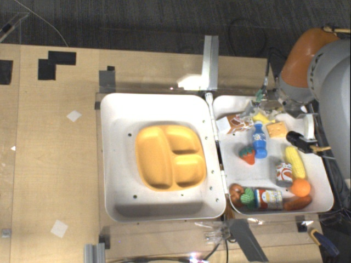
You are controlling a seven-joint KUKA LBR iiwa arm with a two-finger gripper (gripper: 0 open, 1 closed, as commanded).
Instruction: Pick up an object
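A yellow 3-compartment plastic tray (pixel 169 156) lies in a white bin (pixel 118 119); blue bottle (pixel 259 142), yellow corn cob (pixel 295 163), orange ball (pixel 300 188).

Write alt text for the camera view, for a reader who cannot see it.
A grey robot arm with an orange band reaches from the right over the far end of the right white bin, which holds small toy foods: a blue bottle, corn cob, orange and strawberry. The left white bin holds a yellow divided tray.
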